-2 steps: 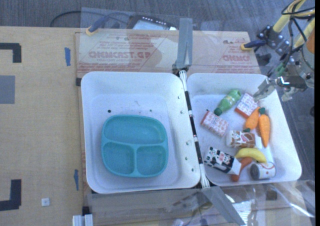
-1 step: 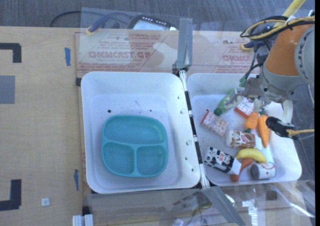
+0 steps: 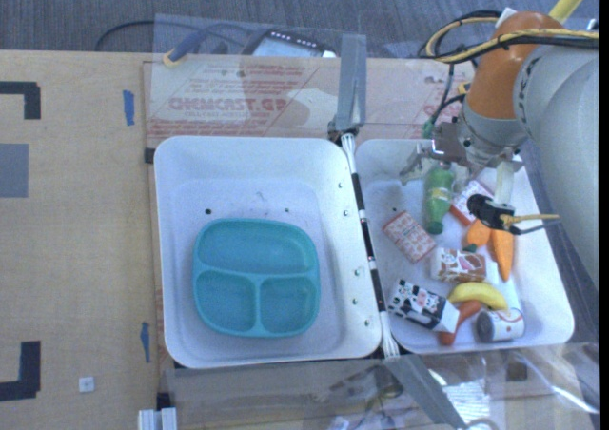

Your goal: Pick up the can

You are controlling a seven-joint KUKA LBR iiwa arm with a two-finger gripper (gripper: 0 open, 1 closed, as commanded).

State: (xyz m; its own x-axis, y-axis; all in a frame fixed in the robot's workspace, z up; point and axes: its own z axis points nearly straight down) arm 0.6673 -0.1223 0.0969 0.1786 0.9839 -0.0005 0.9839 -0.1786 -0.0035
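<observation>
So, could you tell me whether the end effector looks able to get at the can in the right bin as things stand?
Probably yes: the can lies exposed at the bin's near corner, though the banana crowds it. The end effector hovers at the far end.

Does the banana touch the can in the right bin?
Apart. The camera view shows the banana lying above the can, with a strip of white bin floor between them.

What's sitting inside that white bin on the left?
The left white bin holds one thing: a teal plastic divided plate, lying flat with three compartments. Whatever lies beneath the plate is covered and cannot be seen.
</observation>
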